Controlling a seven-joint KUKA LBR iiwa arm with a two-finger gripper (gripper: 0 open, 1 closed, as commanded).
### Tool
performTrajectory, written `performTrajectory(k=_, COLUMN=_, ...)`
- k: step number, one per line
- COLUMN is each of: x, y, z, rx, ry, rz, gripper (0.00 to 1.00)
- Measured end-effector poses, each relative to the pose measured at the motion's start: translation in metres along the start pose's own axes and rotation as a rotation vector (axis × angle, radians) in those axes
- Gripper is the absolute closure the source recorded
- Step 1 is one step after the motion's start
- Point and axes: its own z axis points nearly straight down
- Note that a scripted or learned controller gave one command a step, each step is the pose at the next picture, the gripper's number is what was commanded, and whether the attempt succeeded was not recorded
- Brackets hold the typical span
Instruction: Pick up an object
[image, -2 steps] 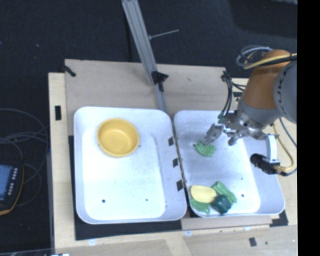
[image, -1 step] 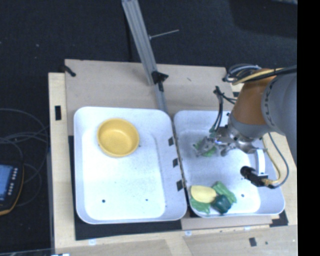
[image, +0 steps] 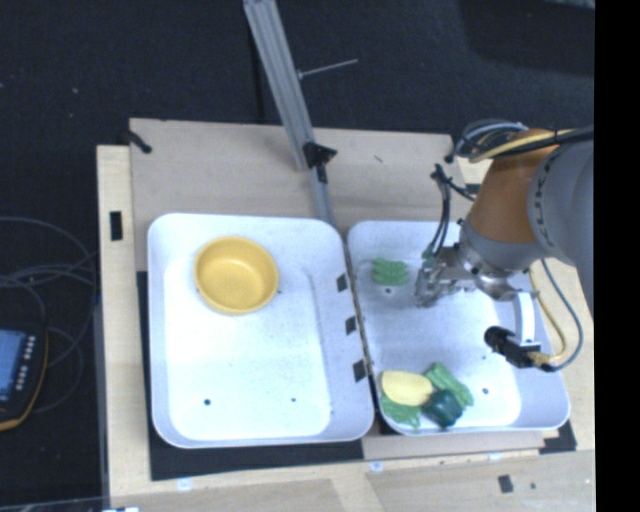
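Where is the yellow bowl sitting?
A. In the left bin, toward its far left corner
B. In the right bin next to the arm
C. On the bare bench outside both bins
A: the yellow bowl sits inside the left bin, near its far left corner.

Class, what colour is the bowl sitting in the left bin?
Yellow. The bowl shows plainly in the camera view.

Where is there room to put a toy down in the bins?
Left bin: bare floor below and right of the yellow bowl. Right bin: crowded, gripper beside the green piece, toys piled in its near corner.
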Motion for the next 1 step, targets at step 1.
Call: performTrajectory(k=1, x=0.0046, y=0.0087, z=-0.0478, rx=-0.003, ry=-0.001, rz=-0.002, gripper=1.0)
